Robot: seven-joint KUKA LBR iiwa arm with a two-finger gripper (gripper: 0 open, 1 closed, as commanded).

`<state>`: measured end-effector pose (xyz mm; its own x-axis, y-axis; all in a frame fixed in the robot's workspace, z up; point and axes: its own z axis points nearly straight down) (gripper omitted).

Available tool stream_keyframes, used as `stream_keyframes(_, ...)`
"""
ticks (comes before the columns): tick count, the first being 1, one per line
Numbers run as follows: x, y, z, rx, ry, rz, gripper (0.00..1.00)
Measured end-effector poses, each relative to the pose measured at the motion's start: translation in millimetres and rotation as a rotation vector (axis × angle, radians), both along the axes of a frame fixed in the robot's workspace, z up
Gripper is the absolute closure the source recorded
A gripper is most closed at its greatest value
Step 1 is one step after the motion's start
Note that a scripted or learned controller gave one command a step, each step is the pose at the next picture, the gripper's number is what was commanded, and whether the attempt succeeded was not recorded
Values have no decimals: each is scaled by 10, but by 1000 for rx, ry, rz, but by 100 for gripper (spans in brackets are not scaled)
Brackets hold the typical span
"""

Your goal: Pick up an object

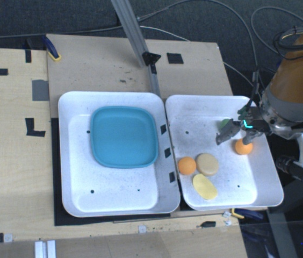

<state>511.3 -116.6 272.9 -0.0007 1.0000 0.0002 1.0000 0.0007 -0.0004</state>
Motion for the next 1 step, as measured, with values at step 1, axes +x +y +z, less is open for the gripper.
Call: stream_keyframes(1,0,0,0,0,0,0,0)
